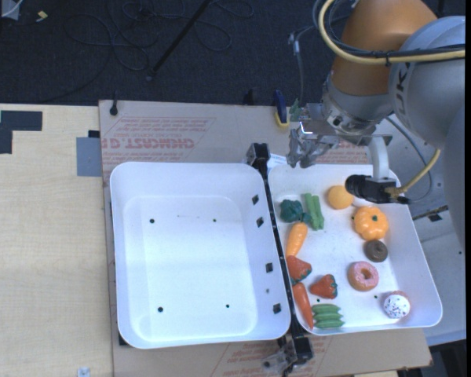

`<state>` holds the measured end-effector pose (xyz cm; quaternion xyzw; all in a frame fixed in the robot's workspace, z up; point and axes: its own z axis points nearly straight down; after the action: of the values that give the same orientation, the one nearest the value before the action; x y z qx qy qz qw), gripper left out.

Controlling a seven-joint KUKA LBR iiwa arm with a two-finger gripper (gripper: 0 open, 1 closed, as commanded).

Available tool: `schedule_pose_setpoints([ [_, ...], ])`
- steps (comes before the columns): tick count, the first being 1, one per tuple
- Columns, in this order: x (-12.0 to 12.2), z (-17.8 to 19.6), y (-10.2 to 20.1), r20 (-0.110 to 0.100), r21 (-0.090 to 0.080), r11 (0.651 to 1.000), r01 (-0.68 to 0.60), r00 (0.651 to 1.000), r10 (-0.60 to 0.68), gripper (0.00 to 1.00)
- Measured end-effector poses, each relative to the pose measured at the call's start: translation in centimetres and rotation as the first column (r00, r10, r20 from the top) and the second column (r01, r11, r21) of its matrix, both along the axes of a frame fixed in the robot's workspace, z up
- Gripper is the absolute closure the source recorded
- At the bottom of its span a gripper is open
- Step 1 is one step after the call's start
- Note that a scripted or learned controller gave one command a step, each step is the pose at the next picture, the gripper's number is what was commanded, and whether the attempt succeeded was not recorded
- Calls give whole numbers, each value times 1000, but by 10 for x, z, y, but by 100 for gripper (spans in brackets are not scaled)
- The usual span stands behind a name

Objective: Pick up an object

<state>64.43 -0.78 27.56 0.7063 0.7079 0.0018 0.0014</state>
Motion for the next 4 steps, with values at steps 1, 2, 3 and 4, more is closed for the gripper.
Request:
schedule_pose_setpoints([
  [1, -1, -61, 51, -9, -1, 1000, 2, 1000, -2, 100],
  [2, -1, -56, 98, -8, -1, 1000, 2, 1000, -2, 100],
  [3, 0, -27, 139, -6, 0, 1000, 1, 1000, -1, 100],
  [4, 1, 141, 156, 8, 3, 1000, -1, 1000, 1, 100],
])
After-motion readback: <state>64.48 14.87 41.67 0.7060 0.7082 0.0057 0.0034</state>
